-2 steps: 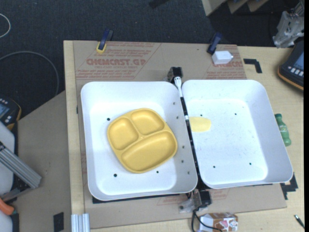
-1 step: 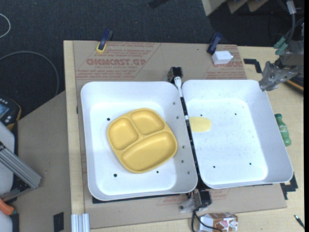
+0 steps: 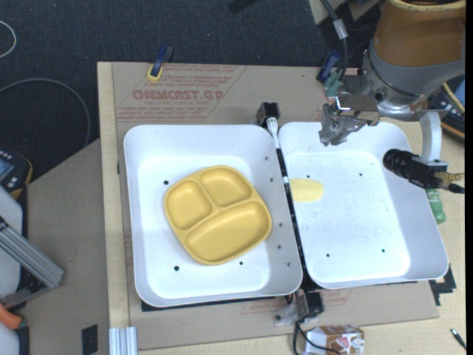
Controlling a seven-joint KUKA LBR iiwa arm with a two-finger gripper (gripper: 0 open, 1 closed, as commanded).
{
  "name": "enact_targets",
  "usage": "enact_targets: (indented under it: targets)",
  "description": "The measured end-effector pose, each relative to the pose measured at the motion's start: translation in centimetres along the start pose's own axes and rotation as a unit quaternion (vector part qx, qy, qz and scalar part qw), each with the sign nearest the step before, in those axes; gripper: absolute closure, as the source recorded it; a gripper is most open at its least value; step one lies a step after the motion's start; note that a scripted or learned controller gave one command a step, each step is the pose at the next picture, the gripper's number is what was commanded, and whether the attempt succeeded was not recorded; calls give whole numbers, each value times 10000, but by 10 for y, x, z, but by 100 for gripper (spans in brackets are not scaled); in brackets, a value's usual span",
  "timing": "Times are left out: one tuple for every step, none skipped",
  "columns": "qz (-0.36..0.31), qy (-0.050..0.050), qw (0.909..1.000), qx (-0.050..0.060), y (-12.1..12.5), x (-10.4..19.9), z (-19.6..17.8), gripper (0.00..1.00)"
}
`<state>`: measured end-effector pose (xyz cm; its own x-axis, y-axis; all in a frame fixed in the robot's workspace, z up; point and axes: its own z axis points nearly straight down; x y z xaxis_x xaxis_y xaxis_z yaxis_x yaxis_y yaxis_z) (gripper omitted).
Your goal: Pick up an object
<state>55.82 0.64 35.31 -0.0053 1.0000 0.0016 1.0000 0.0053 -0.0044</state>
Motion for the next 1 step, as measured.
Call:
enact_targets:
  targets:
    - [-12, 2, 10000, 39, -79, 61, 47, 100]
